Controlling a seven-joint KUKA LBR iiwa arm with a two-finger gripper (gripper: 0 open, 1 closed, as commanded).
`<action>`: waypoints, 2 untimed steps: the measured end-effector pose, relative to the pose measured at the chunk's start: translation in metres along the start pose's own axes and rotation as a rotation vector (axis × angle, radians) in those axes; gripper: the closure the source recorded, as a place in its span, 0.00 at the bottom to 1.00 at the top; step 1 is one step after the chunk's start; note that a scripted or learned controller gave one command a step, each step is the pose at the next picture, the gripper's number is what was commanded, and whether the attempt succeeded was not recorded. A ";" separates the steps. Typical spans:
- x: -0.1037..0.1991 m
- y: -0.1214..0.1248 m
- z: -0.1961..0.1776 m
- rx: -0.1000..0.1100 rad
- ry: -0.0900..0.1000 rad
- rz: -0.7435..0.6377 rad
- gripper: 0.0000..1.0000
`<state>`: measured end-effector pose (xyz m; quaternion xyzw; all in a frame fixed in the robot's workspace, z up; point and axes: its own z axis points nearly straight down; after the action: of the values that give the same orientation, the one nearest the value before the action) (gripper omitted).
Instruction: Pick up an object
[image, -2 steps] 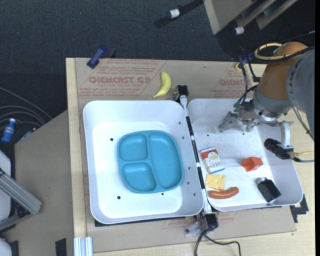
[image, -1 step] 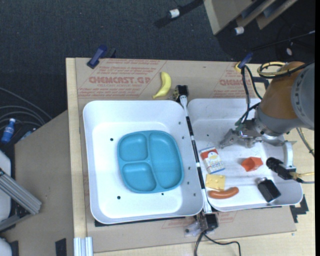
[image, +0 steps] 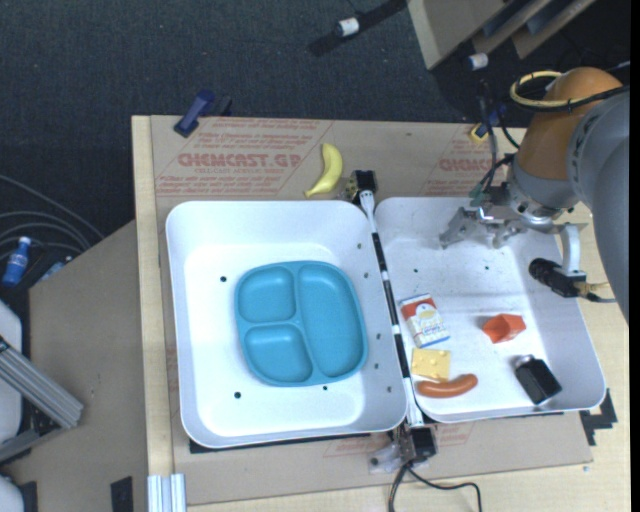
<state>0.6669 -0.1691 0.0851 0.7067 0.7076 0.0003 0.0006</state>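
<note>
My gripper (image: 478, 232) hangs over the far end of the right bin (image: 590, 340), open, with nothing between its fingers. Below it in that bin lie a small red, white and blue carton (image: 424, 320), a yellow cheese slice (image: 431, 362), a red sausage (image: 446, 385), an orange-red block (image: 503, 327) and a black block (image: 537, 380). All of them sit well toward the near end, apart from the gripper.
The left bin (image: 200, 240) holds a blue divided plate (image: 299, 322). A yellow banana (image: 325, 172) lies on the bench behind the bins, and a blue object (image: 195, 112) sits at the bench's far left corner. The arm comes in from the upper right.
</note>
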 end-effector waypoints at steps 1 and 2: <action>0.000 0.001 -0.011 -0.002 -0.002 -0.001 1.00; 0.000 0.001 -0.010 -0.002 -0.002 -0.001 0.00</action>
<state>0.6675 -0.1690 0.0954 0.7063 0.7079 0.0001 0.0019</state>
